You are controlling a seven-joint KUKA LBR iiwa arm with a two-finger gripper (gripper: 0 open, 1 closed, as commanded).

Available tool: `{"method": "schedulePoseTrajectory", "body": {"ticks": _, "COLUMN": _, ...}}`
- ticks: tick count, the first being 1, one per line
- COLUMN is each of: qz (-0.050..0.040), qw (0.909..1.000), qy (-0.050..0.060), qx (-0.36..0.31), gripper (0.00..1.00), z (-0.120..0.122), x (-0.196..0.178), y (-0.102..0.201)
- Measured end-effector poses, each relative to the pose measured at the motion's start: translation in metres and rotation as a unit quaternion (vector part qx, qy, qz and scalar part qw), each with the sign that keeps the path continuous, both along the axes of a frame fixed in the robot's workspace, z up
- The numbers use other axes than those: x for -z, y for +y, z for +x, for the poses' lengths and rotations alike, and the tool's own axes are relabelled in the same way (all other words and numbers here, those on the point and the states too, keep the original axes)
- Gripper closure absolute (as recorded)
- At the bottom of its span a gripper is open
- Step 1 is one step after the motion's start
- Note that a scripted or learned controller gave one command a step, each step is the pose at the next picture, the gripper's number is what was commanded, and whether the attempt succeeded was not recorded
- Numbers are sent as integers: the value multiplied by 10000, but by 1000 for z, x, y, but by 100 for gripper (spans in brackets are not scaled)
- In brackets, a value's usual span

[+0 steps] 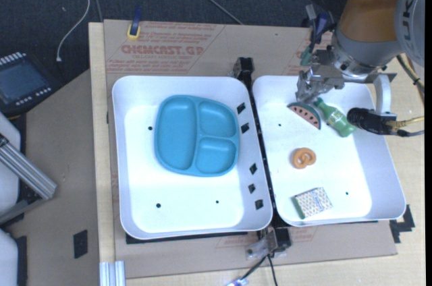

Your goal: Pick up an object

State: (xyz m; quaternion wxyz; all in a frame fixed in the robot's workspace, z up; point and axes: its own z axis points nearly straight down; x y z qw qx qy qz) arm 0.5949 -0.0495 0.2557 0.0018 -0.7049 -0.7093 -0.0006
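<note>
My gripper (309, 90) hangs over the far part of the right bin (378, 173), under the grey arm with its orange band. Just in front of it lies a watermelon-slice toy (306, 115), red with a green rind, its far end right at the gripper's tip. A green bottle-shaped object (335, 117) rests against the slice's right side. In the middle of the bin lies a small orange pretzel-like ring (303, 158). Near the front wall sits a patterned square packet (312, 202). Nothing is seen held.
The left bin (135, 197) holds a blue divided plate (196, 135). A black divider with clips (253, 143) runs between the bins. A black cable fitting (370, 120) sticks out at the right bin's right side. Cardboard borders the bench.
</note>
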Motion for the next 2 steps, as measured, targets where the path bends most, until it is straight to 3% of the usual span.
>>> {"method": "schedulePoseTrajectory", "body": {"ticks": 2, "qz": 1, "qw": 10000, "qy": 3, "qx": -1, "gripper": 100, "z": -21, "x": 9, "y": 112}}
